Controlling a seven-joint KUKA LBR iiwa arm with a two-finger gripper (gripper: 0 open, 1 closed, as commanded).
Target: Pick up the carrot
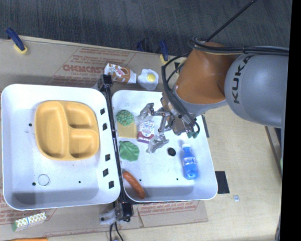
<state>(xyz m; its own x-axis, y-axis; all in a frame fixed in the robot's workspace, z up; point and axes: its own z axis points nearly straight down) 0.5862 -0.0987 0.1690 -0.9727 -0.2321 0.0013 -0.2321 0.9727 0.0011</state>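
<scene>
Orange, stubby carrot lies slantwise in the right bin's near-left corner.

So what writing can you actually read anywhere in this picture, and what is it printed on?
"KUKA": in dark letters on the grey arm, running sideways; the last letters are partly cut off.
Red printing on the cardboard sheet beneath the bins: too faint and blurred to read.
Label on the small red-and-white packet in the right bin: too small to read.
Label on the blue bottle: unreadable.
Wrapper of the snack behind the bins: blurred.
</scene>
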